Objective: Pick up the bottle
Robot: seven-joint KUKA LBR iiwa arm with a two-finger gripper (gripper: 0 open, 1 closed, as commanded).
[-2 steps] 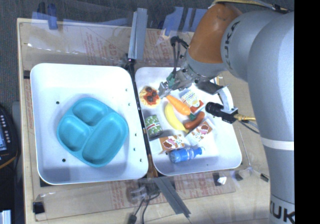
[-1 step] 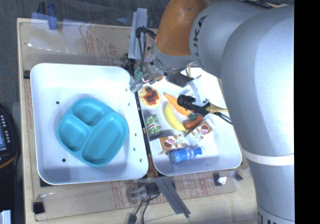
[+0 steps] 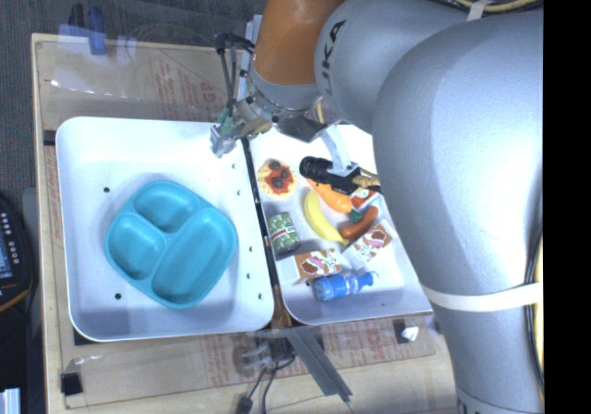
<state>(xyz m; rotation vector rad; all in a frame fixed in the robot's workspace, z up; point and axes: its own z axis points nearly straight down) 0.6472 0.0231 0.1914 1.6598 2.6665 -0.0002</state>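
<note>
Hovering: gripper (image 3: 224, 138) hangs over the far edge of the left bin (image 3: 78, 218), just beside the ridge where the two bins meet.
Fingers: too small and blurred to judge; I cannot tell whether they are apart or together, and nothing shows between them.
Bottle (image 3: 342, 286): blue, lying on its side at the near end of the right bin (image 3: 399, 297), well apart from the gripper.
Progress: by my reading nothing is done yet; the bottle lies untouched in the bin.
Left to do: cross to the right bin, come down at its near end, close on the bottle, lift it.
Left bin contents: blue divided tray (image 3: 171, 242), off the likely path.
Right bin contents: banana (image 3: 320, 217), carrot (image 3: 334, 199), a black thing (image 3: 325, 172), sausage (image 3: 358, 224), green can (image 3: 283, 232), a round pastry (image 3: 276, 177), two small cartons (image 3: 319, 264).
In the way: one carton touches or nearly touches the bottle on its far side, and the bin wall runs close on the near side, so room for a clean grip looks tight.
Arm: its bulk hides the right bin's far right part.
</note>
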